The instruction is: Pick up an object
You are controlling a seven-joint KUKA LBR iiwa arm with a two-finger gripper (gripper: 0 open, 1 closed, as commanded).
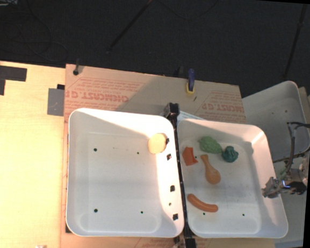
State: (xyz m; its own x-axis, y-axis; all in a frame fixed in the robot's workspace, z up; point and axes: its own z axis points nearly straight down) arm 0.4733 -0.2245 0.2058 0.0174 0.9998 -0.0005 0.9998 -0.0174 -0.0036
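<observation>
- The gripper (277, 186) sits at the right edge of the frame, just outside the right bin's (259, 138) right rim, about midway down; it is small and blurred, so whether it is open, closed or gripping anything cannot be told.
- Nothing stands between the gripper and the right bin's inner floor, and the lower right part of that floor is bare.
- The two white bins meet along a dark seam down the middle of the frame, with black clips along it.
- The left bin (84, 195) has a wide bare floor; a pale yellow round object (156, 143) lies in its upper right corner, close to the seam.
- The right bin holds a dark green leafy piece (211, 145) near the top, a teal lump (230, 153) just right of it, a small red-orange block (189, 156) by the seam, a tan drumstick shape (210, 171) at centre, and an orange sausage (202, 204) lower down.
- These five lie apart from one another, except the green and teal pieces, which are near each other.
</observation>
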